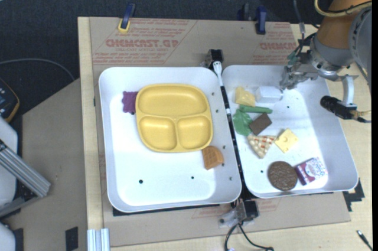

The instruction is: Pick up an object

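1. Two white bins sat side by side on the desk (pixel 177 37) in the camera view; my hand (pixel 290 80) hung over the far part of the right bin (pixel 331 126), just beside a small white block (pixel 269 92).
2. Whether my hand was spread or pressed together I could not tell, and nothing showed pinched in it.
3. Nearest candidates were that white block and the yellow wedge (pixel 244 96), lying apart from the crowded green piece (pixel 243 121) and brown square (pixel 260 123).
4. I judged it best to centre over the block, drop straight, then close, avoiding the bin wall.
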You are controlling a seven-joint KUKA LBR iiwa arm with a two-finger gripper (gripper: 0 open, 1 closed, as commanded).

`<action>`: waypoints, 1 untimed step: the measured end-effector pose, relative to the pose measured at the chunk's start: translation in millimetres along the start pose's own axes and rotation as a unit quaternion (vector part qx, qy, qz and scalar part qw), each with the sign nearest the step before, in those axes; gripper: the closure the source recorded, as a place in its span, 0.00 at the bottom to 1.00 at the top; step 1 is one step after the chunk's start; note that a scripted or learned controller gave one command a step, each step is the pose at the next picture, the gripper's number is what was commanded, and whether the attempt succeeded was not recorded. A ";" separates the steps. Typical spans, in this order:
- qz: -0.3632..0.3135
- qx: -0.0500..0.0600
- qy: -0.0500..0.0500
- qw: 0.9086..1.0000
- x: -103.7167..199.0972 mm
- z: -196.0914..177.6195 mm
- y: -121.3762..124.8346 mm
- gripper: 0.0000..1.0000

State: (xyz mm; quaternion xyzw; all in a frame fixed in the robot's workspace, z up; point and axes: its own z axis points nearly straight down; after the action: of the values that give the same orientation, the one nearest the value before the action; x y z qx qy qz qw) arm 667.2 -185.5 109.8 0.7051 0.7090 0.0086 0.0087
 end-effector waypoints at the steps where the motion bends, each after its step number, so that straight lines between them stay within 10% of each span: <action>1: 0.002 0.008 -0.001 1.000 5.6 -62.9 6.6 1.00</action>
State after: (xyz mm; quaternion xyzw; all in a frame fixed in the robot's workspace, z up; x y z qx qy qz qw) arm 672.2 -179.9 172.8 0.7063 0.7079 0.0020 0.0041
